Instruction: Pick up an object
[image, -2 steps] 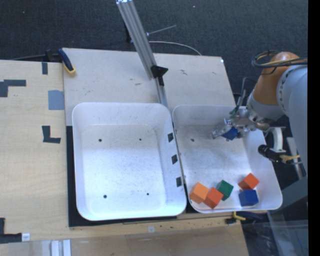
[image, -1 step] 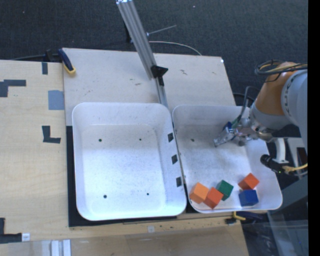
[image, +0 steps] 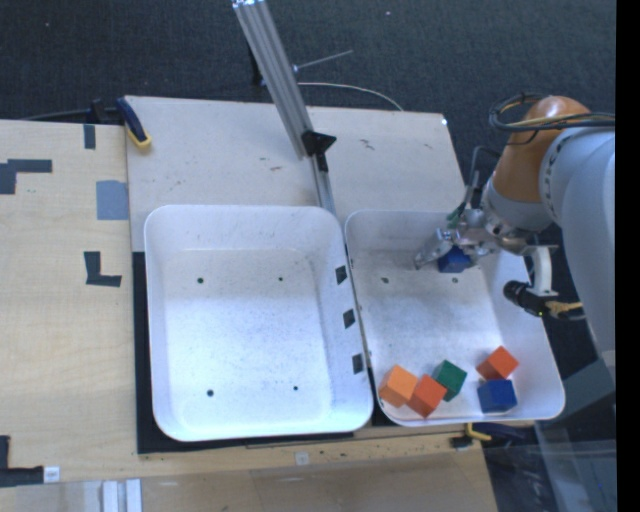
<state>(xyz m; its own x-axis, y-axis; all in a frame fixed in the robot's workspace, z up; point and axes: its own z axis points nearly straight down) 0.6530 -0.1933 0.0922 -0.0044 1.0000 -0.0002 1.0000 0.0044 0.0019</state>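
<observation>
My two-finger gripper (image: 447, 256) sits over the far part of the right shallow white bin (image: 400, 300), fingers closed on a small blue cube (image: 455, 261), raised off the floor as far as I can tell. Nearer the camera from my gripper, along that bin's front wall: light orange cube (image: 399, 383), darker orange cube (image: 427, 395), green cube (image: 450, 378), second blue cube (image: 497, 396), red-orange cube (image: 498, 362). Left white bin (image: 250, 320) lies well off to the side.

arm (image: 575, 190): cut off at right edge | blue block (image: 454, 261): partly hidden under gripper (image: 447, 252)
</observation>
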